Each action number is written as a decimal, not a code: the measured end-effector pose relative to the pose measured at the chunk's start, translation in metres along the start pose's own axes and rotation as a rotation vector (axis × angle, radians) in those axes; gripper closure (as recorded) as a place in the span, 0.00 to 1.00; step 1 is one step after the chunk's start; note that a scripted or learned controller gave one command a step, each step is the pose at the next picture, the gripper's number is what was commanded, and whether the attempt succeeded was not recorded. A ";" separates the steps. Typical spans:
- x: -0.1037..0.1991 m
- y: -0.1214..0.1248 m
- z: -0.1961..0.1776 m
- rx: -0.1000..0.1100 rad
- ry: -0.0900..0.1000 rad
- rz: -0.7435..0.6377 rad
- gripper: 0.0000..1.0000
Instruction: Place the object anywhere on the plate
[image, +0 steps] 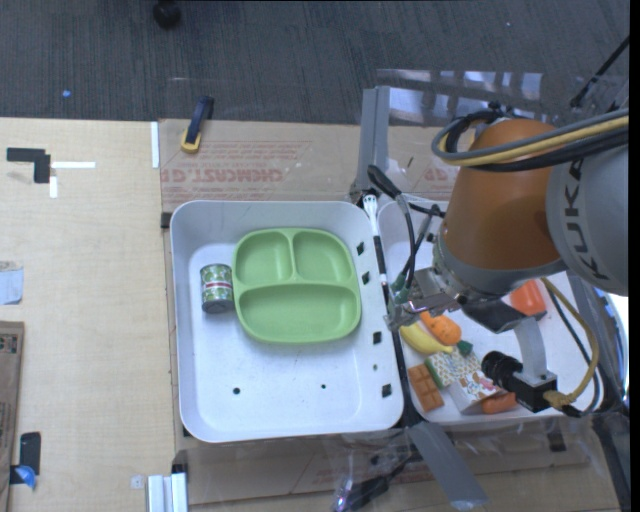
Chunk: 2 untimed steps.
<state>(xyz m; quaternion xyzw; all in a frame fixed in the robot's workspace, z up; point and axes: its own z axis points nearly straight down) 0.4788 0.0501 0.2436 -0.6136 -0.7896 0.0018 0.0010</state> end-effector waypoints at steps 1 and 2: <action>-0.012 -0.003 0.010 -0.001 0.000 -0.077 1.00; -0.030 0.016 0.036 0.000 0.001 -0.284 1.00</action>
